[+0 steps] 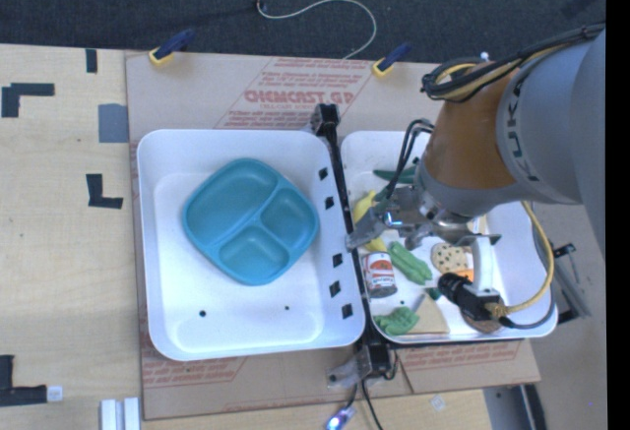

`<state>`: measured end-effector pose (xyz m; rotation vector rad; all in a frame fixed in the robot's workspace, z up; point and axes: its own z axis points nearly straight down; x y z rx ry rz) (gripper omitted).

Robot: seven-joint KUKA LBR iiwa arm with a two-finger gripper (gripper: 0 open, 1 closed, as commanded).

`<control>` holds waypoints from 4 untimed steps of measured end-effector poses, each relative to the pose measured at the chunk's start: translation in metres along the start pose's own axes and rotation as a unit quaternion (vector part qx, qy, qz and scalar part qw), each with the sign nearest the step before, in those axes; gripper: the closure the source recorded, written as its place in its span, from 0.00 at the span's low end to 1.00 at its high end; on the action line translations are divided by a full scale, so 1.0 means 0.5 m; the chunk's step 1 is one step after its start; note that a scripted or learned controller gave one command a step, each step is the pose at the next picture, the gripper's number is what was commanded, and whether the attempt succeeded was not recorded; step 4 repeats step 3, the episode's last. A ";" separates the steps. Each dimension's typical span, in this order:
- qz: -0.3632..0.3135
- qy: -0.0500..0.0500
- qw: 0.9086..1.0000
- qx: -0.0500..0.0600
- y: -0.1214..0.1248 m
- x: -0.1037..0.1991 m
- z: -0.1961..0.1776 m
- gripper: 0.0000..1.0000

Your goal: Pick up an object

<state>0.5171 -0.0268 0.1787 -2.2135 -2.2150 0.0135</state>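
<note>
My gripper (377, 224) hangs low over the left side of the right bin (539, 325), close to the divider between the bins. Just under and beside it lies a yellow object (363, 206), partly hidden by the gripper. A small can with a red label (380, 275) lies a little nearer the front. A green piece (410, 263) sits right of the can, and another green piece (398, 323) lies at the bin's front edge. I cannot make out anything held in the gripper.
The left bin (157, 251) holds a blue divided plate (252, 219). A speckled cracker (451, 256), an orange piece (467, 268) and a tan slice (430, 321) lie in the right bin. The arm's grey and orange body (492, 143) covers that bin's back half.
</note>
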 end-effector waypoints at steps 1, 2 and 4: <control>0.000 0.000 1.000 -0.005 0.005 0.000 -0.030 1.00; -0.001 0.000 1.000 -0.004 -0.072 0.047 -0.066 1.00; -0.003 0.001 1.000 -0.015 -0.069 0.102 -0.407 1.00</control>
